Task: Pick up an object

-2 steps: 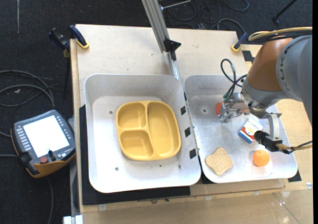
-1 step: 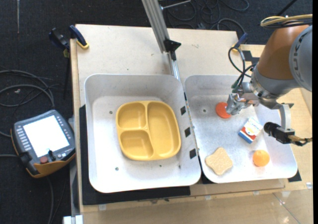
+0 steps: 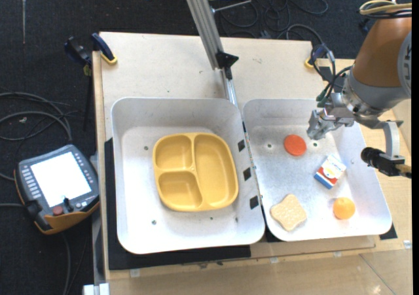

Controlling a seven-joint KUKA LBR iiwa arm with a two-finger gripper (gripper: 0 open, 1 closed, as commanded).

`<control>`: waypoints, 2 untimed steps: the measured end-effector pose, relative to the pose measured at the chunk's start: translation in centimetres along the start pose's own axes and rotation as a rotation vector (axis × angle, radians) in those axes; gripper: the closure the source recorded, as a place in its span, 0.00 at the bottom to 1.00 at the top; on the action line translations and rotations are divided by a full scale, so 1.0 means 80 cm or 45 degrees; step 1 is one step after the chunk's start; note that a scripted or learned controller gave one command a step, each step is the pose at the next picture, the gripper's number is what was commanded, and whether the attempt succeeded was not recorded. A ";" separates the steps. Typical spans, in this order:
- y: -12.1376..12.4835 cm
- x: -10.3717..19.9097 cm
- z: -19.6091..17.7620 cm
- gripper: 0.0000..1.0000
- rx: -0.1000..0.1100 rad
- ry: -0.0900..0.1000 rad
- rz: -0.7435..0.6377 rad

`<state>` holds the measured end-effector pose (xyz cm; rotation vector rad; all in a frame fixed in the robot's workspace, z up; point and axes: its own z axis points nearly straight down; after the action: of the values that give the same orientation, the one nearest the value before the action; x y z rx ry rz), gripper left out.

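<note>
The right bin [image 3: 281, 117] holds a red-orange disc [image 3: 295, 145], a small blue, white and yellow carton [image 3: 329, 172], an orange ball [image 3: 344, 208] and a slice of toast [image 3: 289, 212]. My gripper [image 3: 316, 130] hangs over the upper part of that bin, just right of the disc and a little above it. Nothing shows between its fingers. The arm comes in from the right edge, its orange band high at the top right.
A yellow three-compartment plate [image 3: 195, 171] lies in the left bin [image 3: 131, 117]. A slanted metal post [image 3: 204, 16] rises behind the bins. A teach pendant [image 3: 57, 184] lies on the floor at left, and cables run along the back.
</note>
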<state>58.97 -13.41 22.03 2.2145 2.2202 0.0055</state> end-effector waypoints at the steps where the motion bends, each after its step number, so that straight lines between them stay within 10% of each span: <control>1: -0.001 0.075 0.003 1.00 0.009 0.004 -0.007; 2: 0.013 0.141 -0.013 1.00 0.005 0.005 -0.007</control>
<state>59.96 -2.14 23.09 2.2124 2.2301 0.0047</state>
